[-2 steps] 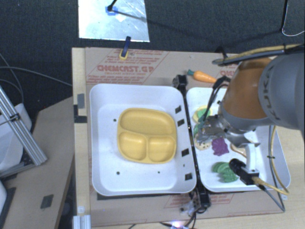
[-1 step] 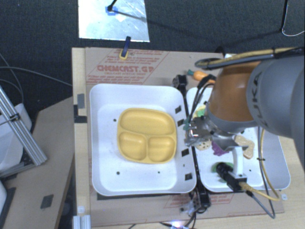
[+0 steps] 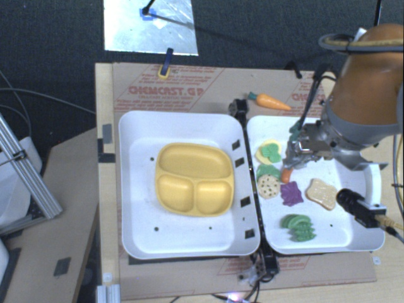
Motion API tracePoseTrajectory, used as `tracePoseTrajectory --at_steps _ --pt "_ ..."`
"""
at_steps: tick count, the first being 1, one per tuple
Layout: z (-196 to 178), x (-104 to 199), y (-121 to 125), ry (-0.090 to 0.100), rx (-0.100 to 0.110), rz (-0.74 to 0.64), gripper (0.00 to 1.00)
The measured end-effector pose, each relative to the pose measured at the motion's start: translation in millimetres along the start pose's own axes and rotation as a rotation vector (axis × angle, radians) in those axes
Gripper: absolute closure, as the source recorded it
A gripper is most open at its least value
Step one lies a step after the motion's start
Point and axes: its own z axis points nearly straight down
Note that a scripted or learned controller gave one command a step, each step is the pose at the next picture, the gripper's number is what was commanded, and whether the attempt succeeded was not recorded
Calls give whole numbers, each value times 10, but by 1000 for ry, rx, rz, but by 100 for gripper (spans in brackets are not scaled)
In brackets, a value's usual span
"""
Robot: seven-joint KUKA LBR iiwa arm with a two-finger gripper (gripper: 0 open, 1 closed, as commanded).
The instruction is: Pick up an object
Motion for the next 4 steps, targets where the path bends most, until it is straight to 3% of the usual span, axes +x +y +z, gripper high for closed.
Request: tracePoseTrajectory --at_steps 1,2,3,4 --pt "130 299 739 1 9 -8 100" --pt "66 -639 927 -4 9 6 100" --pt "570 78 677 3 18 -10 100" --pt "681 602 330 3 16 -10 100"
